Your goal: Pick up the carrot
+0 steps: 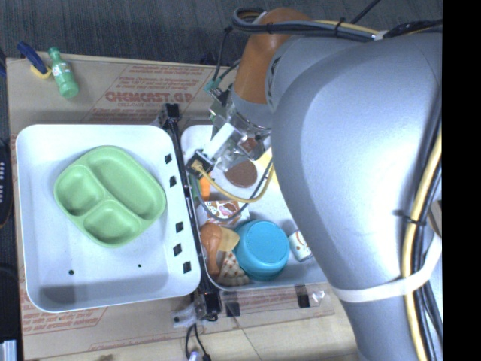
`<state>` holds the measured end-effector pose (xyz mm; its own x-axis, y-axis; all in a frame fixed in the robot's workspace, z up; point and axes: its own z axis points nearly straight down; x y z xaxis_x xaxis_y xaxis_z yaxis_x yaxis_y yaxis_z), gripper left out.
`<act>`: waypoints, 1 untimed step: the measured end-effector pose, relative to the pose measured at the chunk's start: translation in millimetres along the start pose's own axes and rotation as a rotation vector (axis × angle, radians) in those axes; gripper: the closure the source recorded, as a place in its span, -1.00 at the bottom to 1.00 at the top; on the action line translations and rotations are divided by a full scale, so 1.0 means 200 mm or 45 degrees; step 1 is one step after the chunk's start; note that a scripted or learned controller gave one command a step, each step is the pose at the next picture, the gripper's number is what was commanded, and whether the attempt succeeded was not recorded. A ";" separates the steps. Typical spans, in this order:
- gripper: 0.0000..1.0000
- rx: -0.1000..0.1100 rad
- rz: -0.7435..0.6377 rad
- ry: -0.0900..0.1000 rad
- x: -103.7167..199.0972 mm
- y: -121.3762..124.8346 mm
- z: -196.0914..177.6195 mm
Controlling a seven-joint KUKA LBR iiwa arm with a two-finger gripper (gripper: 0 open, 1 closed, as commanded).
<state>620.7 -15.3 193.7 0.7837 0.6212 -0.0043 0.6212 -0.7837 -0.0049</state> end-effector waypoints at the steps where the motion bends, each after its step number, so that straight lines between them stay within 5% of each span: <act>1: 1.00 0.009 0.283 -0.013 -0.15 -0.13 -0.16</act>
<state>581.6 -14.4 225.2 0.9012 0.4330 -0.0158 0.4329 -0.9014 -0.0094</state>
